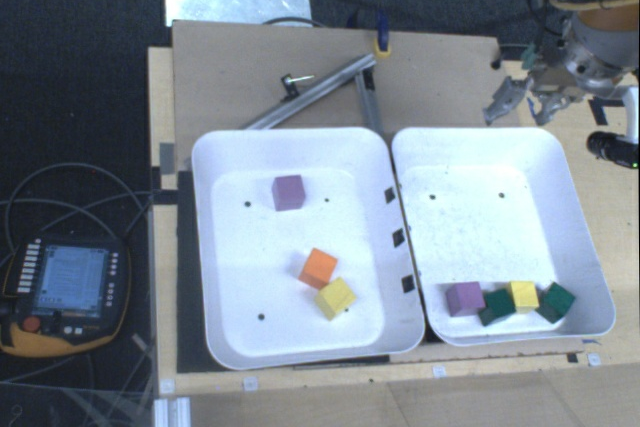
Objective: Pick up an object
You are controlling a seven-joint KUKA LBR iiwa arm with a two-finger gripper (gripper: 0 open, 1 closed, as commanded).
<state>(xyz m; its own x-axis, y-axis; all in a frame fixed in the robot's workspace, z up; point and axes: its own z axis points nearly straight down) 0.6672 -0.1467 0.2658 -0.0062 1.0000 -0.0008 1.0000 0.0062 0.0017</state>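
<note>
We see the end effector poised above the far rim of the right bin, its two fingers spread apart with nothing between them. Well apart from it, along that bin's near wall, lie a purple cube, a dark green block, a yellow cube and a green cube in a close row. In the left bin we find a purple block, an orange cube and a yellow block touching it.
</note>
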